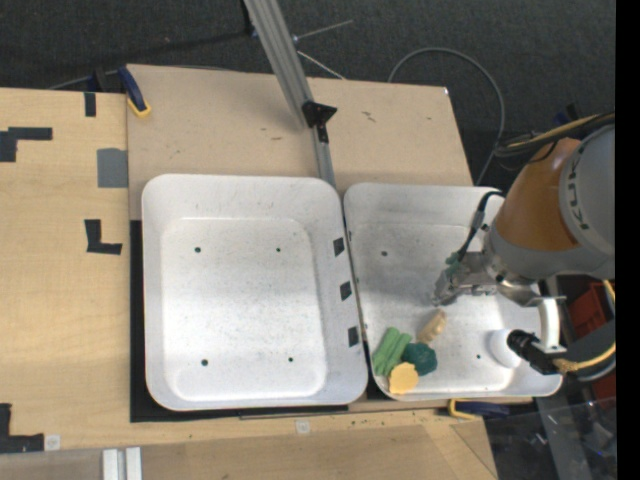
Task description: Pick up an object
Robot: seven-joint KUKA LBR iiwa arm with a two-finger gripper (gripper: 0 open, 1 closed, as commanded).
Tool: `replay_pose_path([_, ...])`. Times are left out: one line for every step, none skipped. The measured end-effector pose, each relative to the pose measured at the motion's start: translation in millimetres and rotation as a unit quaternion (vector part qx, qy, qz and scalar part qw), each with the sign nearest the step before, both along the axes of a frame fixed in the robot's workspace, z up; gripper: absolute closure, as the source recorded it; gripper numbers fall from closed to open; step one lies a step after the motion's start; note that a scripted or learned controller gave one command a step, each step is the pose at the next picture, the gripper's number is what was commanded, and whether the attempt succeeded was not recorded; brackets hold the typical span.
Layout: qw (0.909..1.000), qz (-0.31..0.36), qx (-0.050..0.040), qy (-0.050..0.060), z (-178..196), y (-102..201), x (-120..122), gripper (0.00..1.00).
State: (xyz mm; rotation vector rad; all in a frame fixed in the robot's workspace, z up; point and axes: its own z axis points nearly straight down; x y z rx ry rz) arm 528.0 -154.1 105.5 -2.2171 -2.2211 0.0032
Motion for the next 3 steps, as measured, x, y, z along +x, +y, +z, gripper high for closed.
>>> replay_pose_path([1.0, -0.001, -0.0012, -0.003, 52.2, -8.9, -4.8, 1.0])
replay_pose_path([1.0, 0.0, -0.0011, -0.004, 94.7, -10.5, -2.1, 1.0])
replay_pose_path([1.0, 0.0, -0.0011, -0.004, 138.0, -10.8, 3.5, 1.0])
